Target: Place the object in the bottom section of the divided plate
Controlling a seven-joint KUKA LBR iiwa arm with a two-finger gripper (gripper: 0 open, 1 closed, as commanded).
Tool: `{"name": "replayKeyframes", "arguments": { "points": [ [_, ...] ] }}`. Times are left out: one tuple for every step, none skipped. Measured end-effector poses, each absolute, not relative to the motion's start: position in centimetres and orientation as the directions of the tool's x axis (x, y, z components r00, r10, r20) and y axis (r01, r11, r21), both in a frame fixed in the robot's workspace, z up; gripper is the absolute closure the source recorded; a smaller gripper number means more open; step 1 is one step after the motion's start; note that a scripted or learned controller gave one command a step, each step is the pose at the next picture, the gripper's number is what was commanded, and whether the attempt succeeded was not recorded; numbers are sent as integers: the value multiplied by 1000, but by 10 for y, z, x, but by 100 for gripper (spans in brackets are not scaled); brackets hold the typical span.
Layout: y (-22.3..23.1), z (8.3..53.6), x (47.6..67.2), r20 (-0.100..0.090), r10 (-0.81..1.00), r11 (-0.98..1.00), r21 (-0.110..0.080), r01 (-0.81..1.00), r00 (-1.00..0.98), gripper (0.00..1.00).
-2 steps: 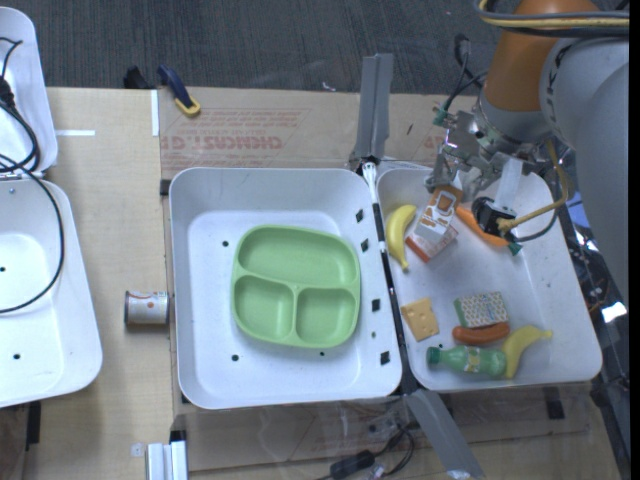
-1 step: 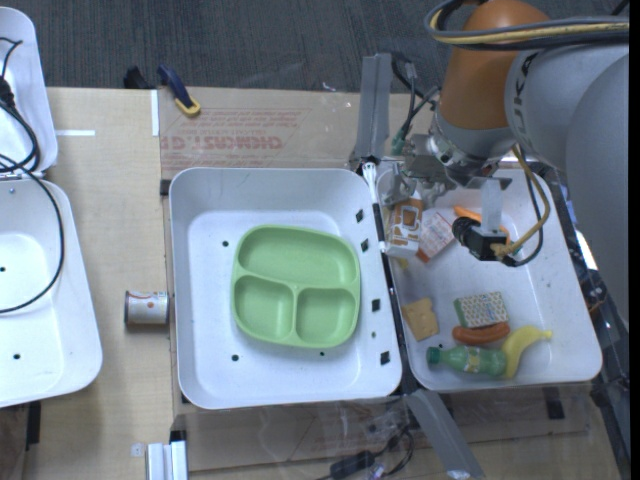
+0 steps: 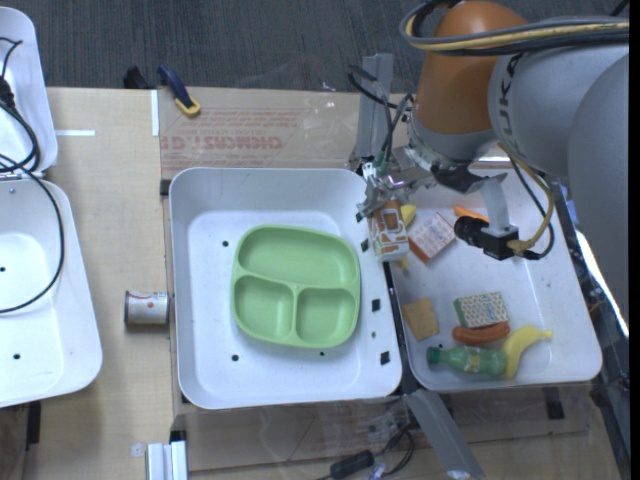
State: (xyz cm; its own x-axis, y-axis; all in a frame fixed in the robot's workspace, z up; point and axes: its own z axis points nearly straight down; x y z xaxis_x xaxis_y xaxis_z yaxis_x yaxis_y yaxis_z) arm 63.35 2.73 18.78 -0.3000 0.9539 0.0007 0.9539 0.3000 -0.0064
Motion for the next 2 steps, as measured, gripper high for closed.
{"name": "replayKeyframes", "arguments": {
  "points": [
    [27,188,634,0,954,300,-6,954,-300,0],
    [15,188,592,0,969,245,-6,969,-245,0]
  ]
}}
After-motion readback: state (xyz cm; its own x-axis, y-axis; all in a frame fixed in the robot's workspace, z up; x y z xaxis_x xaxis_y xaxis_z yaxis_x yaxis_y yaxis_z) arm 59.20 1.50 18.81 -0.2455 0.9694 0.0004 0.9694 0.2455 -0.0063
